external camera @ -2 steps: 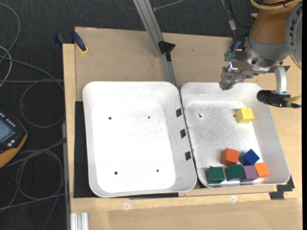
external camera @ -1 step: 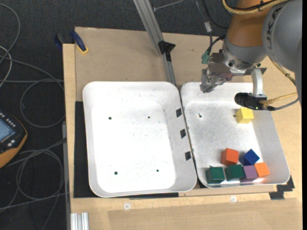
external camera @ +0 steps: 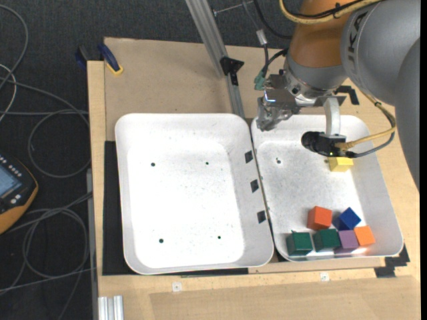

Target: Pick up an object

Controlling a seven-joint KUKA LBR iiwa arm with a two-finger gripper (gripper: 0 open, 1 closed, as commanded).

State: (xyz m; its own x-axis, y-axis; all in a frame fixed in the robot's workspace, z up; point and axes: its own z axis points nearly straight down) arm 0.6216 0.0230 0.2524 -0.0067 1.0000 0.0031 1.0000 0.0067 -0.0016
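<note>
My gripper (external camera: 267,117) hangs over the far left corner of the right bin (external camera: 383,199), close to the wall between the two bins. No object shows between it and the bin floor. A yellow block (external camera: 340,163) lies in the far right part of that bin, well to the gripper's right. A cluster of blocks sits in the near right corner: a red-orange one (external camera: 320,217), a blue one (external camera: 348,218), an orange one (external camera: 364,235), a purple one (external camera: 347,239), a dark green one (external camera: 326,238) and a green one (external camera: 300,243).
The left bin (external camera: 127,179) lies beside the right one, its floor showing only small dark specks. A slanted metal rail (external camera: 213,39) stands behind the bins. Cables and a handheld device (external camera: 13,189) lie on the floor at left.
</note>
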